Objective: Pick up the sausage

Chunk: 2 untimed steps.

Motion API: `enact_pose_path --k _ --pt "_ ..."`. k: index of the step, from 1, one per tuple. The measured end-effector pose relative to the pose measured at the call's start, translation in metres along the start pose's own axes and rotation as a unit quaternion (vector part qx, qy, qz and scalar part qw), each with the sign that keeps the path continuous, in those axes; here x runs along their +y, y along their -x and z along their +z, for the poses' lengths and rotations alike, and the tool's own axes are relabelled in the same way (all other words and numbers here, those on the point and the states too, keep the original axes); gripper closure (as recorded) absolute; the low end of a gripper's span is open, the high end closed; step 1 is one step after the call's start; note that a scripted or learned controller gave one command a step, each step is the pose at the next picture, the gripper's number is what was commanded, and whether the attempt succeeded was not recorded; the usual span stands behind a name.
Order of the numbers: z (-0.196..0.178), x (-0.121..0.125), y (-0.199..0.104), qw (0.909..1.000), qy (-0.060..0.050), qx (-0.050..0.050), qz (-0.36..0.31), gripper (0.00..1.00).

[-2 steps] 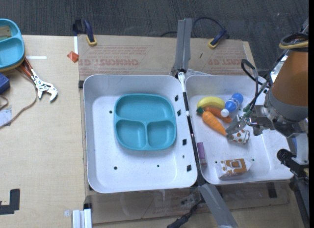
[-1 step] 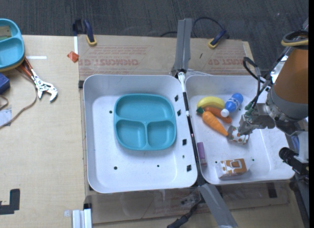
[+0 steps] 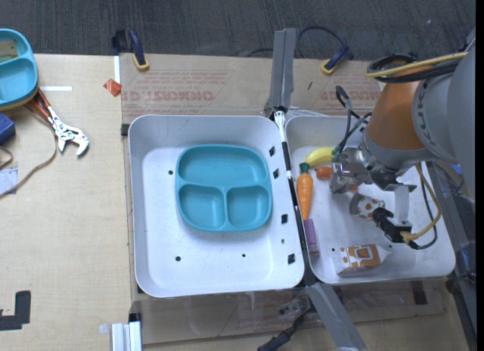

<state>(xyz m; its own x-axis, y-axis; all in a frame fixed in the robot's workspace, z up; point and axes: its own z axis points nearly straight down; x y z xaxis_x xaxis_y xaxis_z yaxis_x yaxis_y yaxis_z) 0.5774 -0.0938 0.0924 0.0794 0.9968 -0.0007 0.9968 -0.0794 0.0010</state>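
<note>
A small reddish-brown piece that may be the sausage [image 3: 324,172] lies in the right bin [image 3: 423,266], just below a yellow banana [image 3: 319,155] and right of a carrot [image 3: 304,191]. My gripper [image 3: 354,191] hangs low over the middle of the right bin, a short way to the right of that piece. The wrist body and cables hide what lies directly beneath it. I see nothing clearly held.
The left bin [image 3: 151,213] holds a teal divided plate [image 3: 224,187]. In the right bin a purple stick [image 3: 310,234] lies along the left wall, and a small brown-and-white carton [image 3: 358,257] sits near the front. A wrench [image 3: 66,135] and a teal tray [image 3: 15,66] lie on the bench at left.
</note>
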Motion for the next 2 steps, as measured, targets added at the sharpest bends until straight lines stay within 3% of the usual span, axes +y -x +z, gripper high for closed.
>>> enact_pose_path --k 1,2 --pt "-0.155 -0.011 -0.027 0.9987 -0.001 -0.001 -0.051 1.00" --pt "-0.207 0.018 0.039 0.9930 0.000 -0.001 -0.118 1.00"
